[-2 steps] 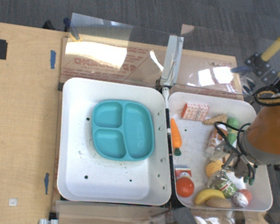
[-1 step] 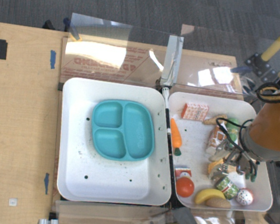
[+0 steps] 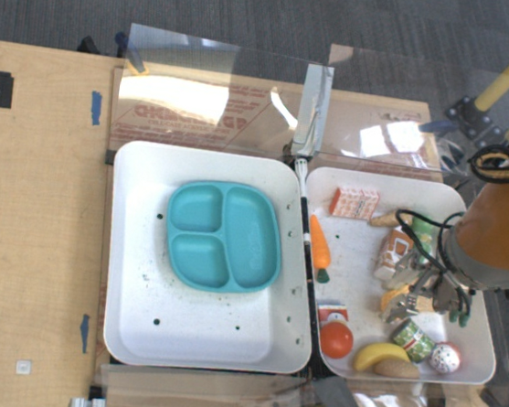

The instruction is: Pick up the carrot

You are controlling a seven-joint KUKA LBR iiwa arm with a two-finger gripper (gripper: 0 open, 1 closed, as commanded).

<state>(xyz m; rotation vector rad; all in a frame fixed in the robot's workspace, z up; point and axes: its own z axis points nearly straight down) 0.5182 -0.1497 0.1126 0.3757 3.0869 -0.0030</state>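
The carrot (image 3: 319, 242) is orange with a green stem end. It lies along the left wall of the right bin (image 3: 367, 186), stem end toward the front. My gripper (image 3: 425, 295) hangs low over a cluster of toy foods on the right side of that bin, well to the right of the carrot and apart from it. The grey arm with its orange band (image 3: 503, 219) comes in from the right and hides part of the bin's right edge. Dark cables and the wrist block the tip of the gripper.
A teal divided plate (image 3: 225, 237) sits in the left bin (image 3: 132, 303). The right bin also holds a red-and-white box (image 3: 354, 202), a tomato (image 3: 336, 340), a banana (image 3: 380, 355), a green can (image 3: 413, 340), a white ball (image 3: 444, 359) and a small carton (image 3: 393, 252).
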